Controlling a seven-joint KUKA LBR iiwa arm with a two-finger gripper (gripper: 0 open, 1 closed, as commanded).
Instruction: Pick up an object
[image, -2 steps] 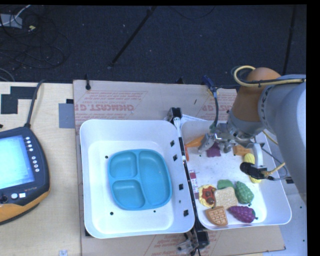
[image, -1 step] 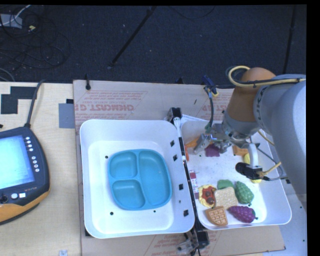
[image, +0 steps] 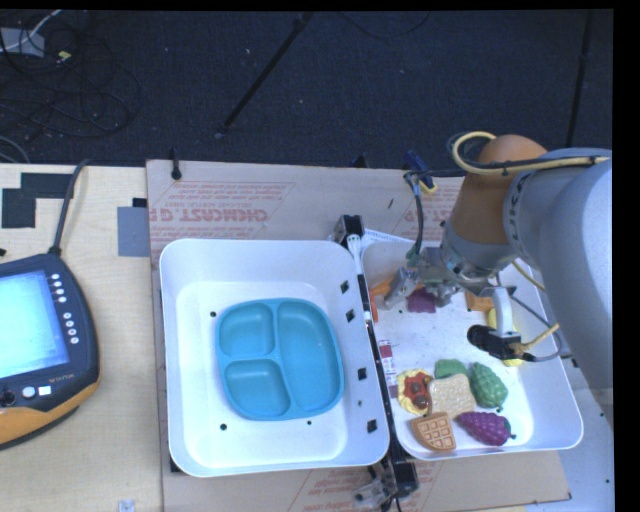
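Gripper (image: 428, 288): low in the right bin (image: 560, 425), far end, over a dark purple toy (image: 422, 300); finger spread cannot be told. Arm (image: 560, 215): reaching in from the right, wrist bent downward.

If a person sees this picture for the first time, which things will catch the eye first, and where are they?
The bright blue divided plate stands out most, lying in the middle of the left white bin. Next is the grey arm with its orange band, reaching from the right down into the far part of the right bin. A cluster of colourful toy food lies at that bin's near end.
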